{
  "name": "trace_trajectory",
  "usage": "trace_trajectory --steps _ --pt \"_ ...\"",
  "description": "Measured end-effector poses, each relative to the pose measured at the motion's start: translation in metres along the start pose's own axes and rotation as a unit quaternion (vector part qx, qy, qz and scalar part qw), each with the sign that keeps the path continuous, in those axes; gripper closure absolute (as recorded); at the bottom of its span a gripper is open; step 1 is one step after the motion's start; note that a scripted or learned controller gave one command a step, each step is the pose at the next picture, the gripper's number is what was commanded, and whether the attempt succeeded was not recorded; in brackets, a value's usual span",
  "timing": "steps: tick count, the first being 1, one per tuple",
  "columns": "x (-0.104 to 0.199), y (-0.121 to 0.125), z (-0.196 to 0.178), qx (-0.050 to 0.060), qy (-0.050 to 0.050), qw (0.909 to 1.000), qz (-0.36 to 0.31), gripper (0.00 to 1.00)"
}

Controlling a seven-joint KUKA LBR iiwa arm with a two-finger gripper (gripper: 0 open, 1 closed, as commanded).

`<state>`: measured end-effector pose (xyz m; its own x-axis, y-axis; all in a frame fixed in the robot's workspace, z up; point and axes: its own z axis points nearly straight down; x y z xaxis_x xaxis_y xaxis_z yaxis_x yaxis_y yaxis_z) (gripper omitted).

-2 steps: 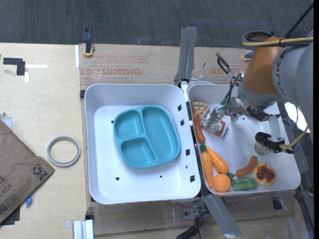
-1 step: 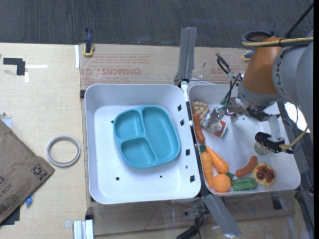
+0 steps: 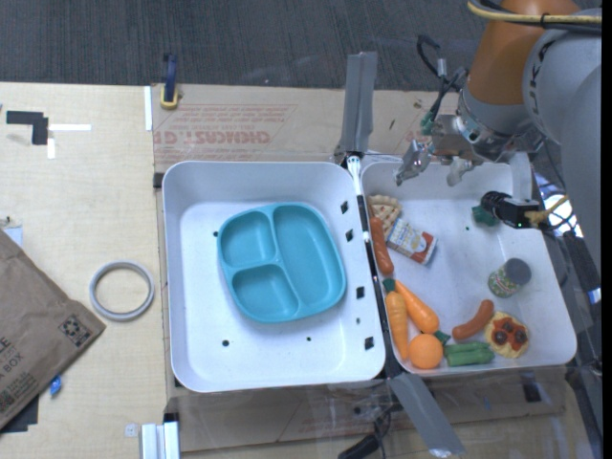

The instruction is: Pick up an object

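Here, 2 white bins sit side by side on the bench. The left bin holds 1 blue plate with 3 compartments, lying flat near the middle.

The right bin holds the loose things to pick from, 10 counted:
- 1 waffle at the far left corner.
- 1 carton just beside it, lying tilted.
- 2 sausages: a long sausage along the left wall, and a short sausage toward the near right.
- 2 carrots: an upper carrot and a lower carrot, close together by the left wall.
- 1 orange at the near edge, touching the lower carrot.
- 1 green vegetable just right of the orange.
- 1 pizza slice in the near right corner.
- 1 can by the right wall, apart from the rest.

The gripper hangs over the far rim of the right bin. Its 2 fingers are spread, with nothing between them. The waffle and the carton lie nearest to it, and neither touches it.

On the bench left of the bins lie 1 tape ring and 1 cardboard box, the box partly cut off by the frame edge.
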<state>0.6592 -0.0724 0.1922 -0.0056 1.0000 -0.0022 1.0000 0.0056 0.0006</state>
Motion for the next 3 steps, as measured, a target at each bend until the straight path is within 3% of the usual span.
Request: trace_trajectory --steps 1,2,3 --pt "-0.077 -0.081 0.058 0.002 0.0 1.0 -0.009 0.0" --pt "-0.121 -0.138 0.086 0.001 0.001 0.9994 -0.034 0.0" --pt "-0.124 -0.176 0.101 0.001 0.001 0.9983 -0.058 0.0"
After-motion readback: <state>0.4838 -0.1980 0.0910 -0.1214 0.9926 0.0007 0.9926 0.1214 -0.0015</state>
